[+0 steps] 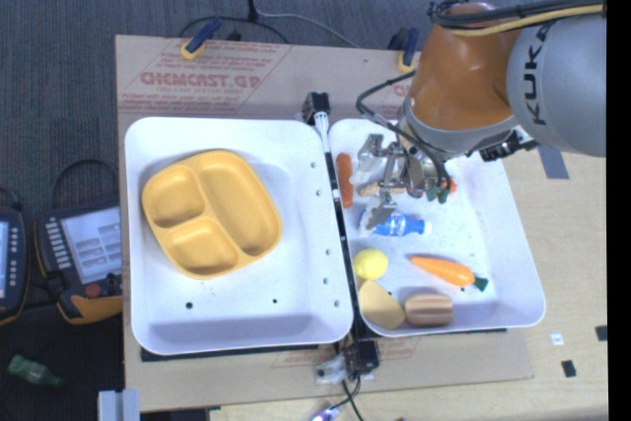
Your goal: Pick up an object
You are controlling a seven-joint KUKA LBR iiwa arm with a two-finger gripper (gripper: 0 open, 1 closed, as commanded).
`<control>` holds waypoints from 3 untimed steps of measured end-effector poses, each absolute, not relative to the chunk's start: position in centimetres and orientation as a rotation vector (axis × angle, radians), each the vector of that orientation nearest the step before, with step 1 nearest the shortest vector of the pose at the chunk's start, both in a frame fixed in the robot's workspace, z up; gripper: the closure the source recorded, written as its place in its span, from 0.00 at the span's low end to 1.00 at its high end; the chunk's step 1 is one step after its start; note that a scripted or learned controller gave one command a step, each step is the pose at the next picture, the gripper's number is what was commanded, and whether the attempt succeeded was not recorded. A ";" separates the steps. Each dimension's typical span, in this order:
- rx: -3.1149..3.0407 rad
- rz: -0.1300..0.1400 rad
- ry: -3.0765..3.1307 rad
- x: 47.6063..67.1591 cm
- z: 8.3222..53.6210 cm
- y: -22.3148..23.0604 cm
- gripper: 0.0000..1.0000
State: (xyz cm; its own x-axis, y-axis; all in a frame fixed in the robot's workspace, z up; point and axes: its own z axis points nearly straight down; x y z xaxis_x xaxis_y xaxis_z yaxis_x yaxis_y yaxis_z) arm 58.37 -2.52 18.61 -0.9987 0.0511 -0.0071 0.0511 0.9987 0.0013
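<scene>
Arm [493, 74] fills the right bin's [513, 306] back edge. Gripper [386, 187] is over the blue bottle [399, 227] mid-bin; we can't tell its state. Approach step; next we need a straight drop onto it.

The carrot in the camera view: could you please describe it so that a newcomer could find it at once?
Look in the right-hand white bin, the one the arm reaches over, not the bin with the yellow tray. The carrot lies near that bin's front right, just above the tan wooden block. It alone is long, orange and tapered, with a green tip.
</scene>
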 end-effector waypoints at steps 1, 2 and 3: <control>-0.249 0.000 3.128 62.1 18.5 -2.4 0.00; -0.367 0.000 3.119 57.0 18.4 -2.4 0.00; -0.756 -0.001 3.047 53.0 18.5 -5.2 0.00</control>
